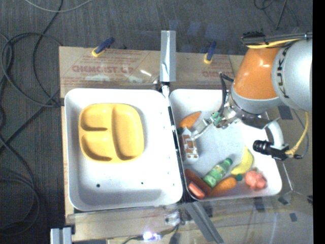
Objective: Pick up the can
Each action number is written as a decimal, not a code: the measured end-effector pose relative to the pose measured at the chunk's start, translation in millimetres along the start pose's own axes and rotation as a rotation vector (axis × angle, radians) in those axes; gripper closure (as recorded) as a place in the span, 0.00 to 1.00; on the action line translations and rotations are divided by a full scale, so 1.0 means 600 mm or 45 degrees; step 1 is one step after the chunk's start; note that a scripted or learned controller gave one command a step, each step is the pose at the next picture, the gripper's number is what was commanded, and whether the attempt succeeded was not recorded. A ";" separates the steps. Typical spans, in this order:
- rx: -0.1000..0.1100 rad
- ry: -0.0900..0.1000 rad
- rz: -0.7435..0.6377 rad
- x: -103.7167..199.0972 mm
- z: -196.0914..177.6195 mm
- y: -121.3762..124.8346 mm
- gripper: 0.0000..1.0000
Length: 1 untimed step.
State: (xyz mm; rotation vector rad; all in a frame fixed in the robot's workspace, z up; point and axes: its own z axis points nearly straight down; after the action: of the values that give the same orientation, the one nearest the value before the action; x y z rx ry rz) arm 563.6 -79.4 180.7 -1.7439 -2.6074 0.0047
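Nearest me, along the front wall of the right bin [274, 187], lie a carrot [226, 185], a green bottle [218, 172] and a banana [246, 161]. Behind these, the can [191, 147] lies just beside the bin's left wall. The gripper [198, 131] sits at the can's far end, touching or nearly so. I cannot tell how far it is open, nor whether it has hold of anything. I judge the step to be the approach. The next move calls for straddling the can squarely, then closing.
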 end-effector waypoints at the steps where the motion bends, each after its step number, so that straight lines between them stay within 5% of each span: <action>1: 0.001 0.000 -0.063 0.039 -0.004 -0.025 0.00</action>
State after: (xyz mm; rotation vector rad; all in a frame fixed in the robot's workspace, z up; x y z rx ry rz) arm 540.9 -63.4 183.2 -1.6789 -2.6494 0.0059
